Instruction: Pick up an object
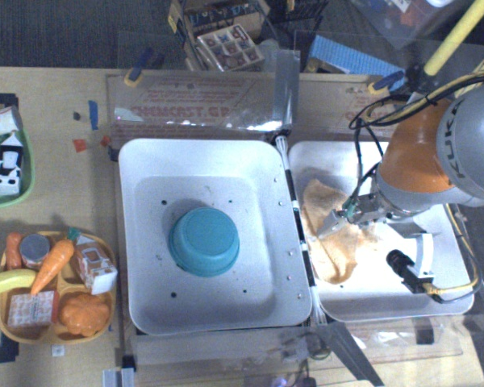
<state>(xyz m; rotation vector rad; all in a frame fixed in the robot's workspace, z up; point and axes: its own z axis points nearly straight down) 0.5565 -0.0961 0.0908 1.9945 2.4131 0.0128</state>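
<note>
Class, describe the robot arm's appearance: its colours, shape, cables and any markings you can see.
The arm is rounded and grey, with a broad orange band above the wrist. Dark lettering, cut off by the frame, marks the grey shell. Black and yellow cables loop beside it. The claw is small, metallic and greyish with a teal tint.

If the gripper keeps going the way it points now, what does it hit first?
Most likely the crumpled tan cloth in the right white bin: the gripper points down-left at it. Depth is unclear, so it may already touch.
</note>
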